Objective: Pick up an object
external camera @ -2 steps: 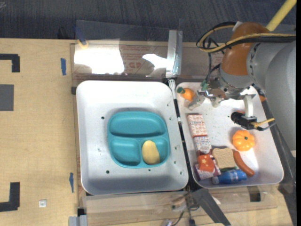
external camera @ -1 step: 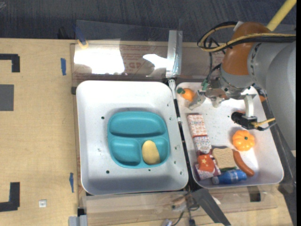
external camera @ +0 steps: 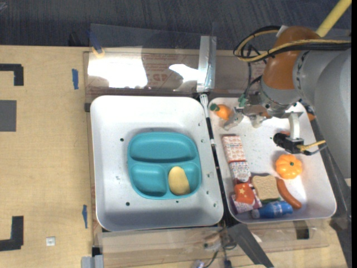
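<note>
Overhead view of a pale wooden counter [external camera: 39, 166] carrying two shallow white bins side by side.

In the right white bin [external camera: 259, 149], nearest the camera at 6 o'clock, lie a blue plastic bottle [external camera: 276, 209], a red round tomato-like item [external camera: 244, 193], a tan slice of bread [external camera: 265, 186] and a reddish-brown sausage [external camera: 289, 193]. A little farther off, at 3 o'clock, sits a small orange pumpkin [external camera: 288, 166]. A red-and-white printed packet [external camera: 234, 156] runs along the 9 o'clock side.

In the left white bin [external camera: 106, 149] a teal divided plastic tray [external camera: 162, 149] holds a yellow potato-shaped piece [external camera: 178, 180] in its 5 o'clock compartment.

At the far end of the right bin, about 12 o'clock, the robot's hand [external camera: 249, 115] hangs low. Just beside it at 11 o'clock is a small orange round fruit [external camera: 222, 112].

How far open the hand is cannot be told from here, and nothing is seen in its hold.

This looks like the approach step, with no grasp yet made. The orange fruit seems the likeliest target. The next move would call for shifting toward 9 o'clock, centring over the fruit, then descending and closing.
</note>
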You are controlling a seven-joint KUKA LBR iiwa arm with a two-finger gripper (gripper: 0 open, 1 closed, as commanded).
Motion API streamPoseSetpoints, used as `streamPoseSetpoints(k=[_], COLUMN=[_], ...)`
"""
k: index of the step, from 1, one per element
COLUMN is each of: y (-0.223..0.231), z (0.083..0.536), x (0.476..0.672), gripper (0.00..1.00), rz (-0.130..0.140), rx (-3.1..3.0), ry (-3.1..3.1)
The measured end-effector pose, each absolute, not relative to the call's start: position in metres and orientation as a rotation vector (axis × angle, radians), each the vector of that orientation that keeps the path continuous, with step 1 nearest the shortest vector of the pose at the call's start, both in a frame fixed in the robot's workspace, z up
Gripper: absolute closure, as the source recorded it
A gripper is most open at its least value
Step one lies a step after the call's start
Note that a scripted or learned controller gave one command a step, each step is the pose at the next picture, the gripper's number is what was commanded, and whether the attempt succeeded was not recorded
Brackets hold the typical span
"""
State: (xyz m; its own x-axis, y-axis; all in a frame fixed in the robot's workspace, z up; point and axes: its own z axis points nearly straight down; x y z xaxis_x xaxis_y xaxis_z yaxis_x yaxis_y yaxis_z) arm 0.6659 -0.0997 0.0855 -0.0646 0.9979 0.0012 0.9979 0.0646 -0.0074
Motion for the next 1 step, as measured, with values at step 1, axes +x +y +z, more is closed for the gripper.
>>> streamPoseSetpoints(k=[1], y=[-0.1031], z=[0.0855], x=[0.6666], gripper=[0.00], rz=[0.004], rx=[-2.110], ry=[-2.320])
